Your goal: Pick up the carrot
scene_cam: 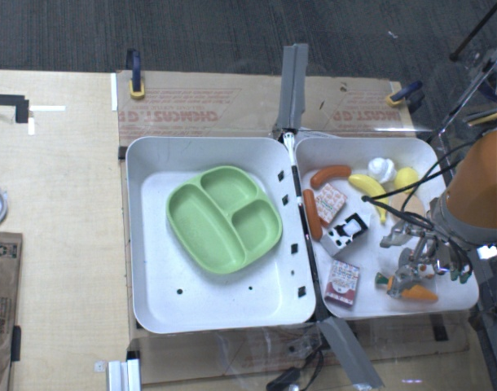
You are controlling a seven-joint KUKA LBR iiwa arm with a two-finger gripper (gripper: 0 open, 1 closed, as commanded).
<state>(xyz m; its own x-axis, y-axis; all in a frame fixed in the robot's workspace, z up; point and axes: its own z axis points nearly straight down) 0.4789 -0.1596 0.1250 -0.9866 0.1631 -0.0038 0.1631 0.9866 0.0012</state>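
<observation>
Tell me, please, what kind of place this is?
Probably a robotics lab bench for picking trials. Two white bins, the left bin and the right bin, sit on taped cardboard held by clamps. The right one holds toy food, including a carrot, beneath the gripper.

Two white bins, one green plate, two sausages, one banana, one carrot, two cartons.

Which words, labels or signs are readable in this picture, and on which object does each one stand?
"CHEMCOTS.GP", mirrored and only roughly legible: red print on the left cardboard strip behind the bins.
Same red print on the right cardboard strip: too blurred to read.
Recycling-type symbol, its wording unreadable: brown paper bag at the left edge.
Small packets in the right bin: print too small to read.
</observation>
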